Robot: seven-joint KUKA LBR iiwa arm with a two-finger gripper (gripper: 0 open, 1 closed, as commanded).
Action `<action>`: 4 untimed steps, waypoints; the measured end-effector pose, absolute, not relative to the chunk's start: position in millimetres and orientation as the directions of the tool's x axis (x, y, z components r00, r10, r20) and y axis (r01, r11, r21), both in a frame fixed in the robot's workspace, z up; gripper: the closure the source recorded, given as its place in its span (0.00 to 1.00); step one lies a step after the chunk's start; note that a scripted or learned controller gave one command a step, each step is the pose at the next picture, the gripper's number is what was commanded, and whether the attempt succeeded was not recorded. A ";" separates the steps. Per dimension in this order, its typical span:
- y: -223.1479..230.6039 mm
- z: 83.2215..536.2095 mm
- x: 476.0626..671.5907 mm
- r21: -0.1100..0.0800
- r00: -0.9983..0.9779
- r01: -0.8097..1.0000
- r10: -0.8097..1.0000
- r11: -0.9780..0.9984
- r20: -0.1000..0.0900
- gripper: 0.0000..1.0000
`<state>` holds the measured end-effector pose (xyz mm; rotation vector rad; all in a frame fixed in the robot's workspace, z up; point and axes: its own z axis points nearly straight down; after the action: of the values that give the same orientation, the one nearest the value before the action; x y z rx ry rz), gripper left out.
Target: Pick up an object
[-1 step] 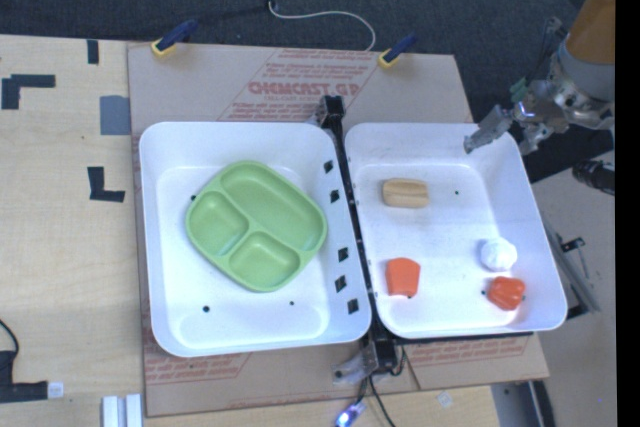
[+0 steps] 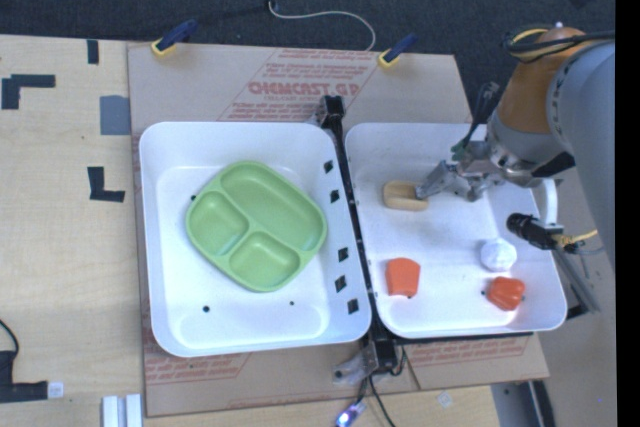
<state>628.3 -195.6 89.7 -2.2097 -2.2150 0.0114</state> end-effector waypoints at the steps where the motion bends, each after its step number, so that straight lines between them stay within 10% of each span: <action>1: -102.5 114.5 660.1 0.001 -0.010 1.000 1.000 0.010 0.000 0.00; 2: -128.9 89.2 543.2 -0.014 0.005 1.000 1.000 -0.005 0.002 0.00; 3: -63.4 188.8 490.3 -0.001 -0.006 1.000 1.000 0.006 0.003 0.00; 4: -46.2 183.6 482.6 -0.004 -0.003 1.000 1.000 0.003 0.001 0.00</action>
<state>482.6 -46.2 183.6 -2.2157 -2.2213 0.0035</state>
